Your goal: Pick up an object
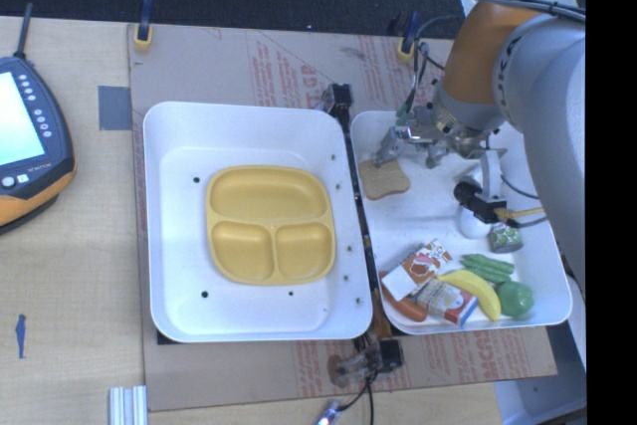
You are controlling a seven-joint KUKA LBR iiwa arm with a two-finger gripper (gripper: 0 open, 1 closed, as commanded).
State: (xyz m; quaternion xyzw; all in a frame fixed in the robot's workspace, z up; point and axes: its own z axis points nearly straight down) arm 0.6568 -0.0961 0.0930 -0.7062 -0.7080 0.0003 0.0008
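My gripper hangs over the far left part of the right bin, open, with nothing between its fingers. Its left fingertip stands just above the far edge of a tan toast slice lying flat by the bin's left wall. At the bin's near end lie a yellow banana, a green pea pod, a round green piece, a red and white snack packet and a small green block.
The left bin holds a yellow divided plate. An orange and grey teach pendant rests on the bench at far left. Clamps sit on the divider between the bins at the far and near ends.
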